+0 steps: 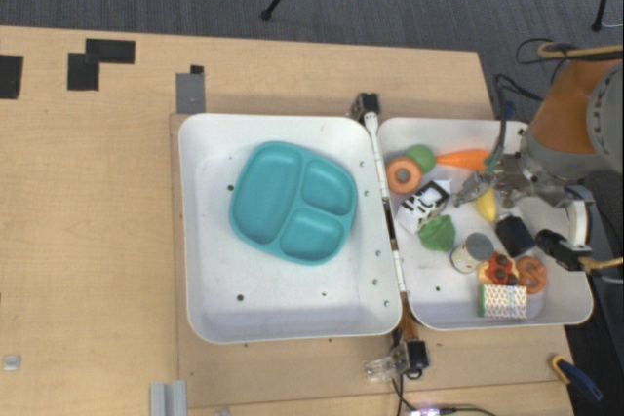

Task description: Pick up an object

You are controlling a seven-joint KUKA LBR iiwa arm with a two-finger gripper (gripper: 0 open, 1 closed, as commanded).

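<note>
White plastic marks both shallow bins, which sit side by side in the lower middle of the frame, and the pick looks barely begun: nothing is lifted, and every item appears to rest on a bin floor. The arm (575,122) reaches in from the right edge, and its gripper (492,180) hangs low over the upper middle of the right bin (565,307), close to a yellow piece (486,205) just below it; whether that piece is touched I cannot tell, and whether the gripper is parted or closed is also beyond what can be made out. What remains, by my judgement, is the whole of the grasp and the lift. The left bin (210,307) holds a single teal divided plate (292,200), lying flat near its centre. The right bin is crowded: an orange carrot (460,159) along its upper part, a green ball (421,156) beside an orange ring-shaped piece (403,174) at the upper left, a black-and-white card (424,201) under those, a green lump (437,233) lower still, a grey disc (478,245), a black block (514,234), and a patterned box (504,300) near the bottom edge.
</note>
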